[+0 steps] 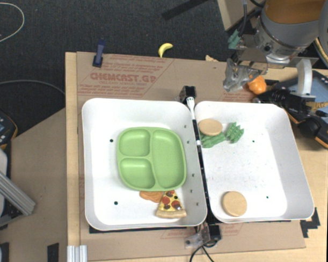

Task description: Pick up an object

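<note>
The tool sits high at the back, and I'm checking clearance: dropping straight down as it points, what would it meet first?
Probably bare cardboard just behind the right bin, left of the orange object; the tool hangs there. Depth is uncertain in this slanted view.

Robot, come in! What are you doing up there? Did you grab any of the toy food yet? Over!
Gripper high over right bin's far edge, nothing seen in it. Cookie beside green toy, second cookie near front. Nothing in the way.

Red lettering runs across the brown cardboard sheet (134, 73) under the bins; the big line reads roughly "CHEMCAST GP". Smaller red lines above and below it are too faint to make out.
</note>
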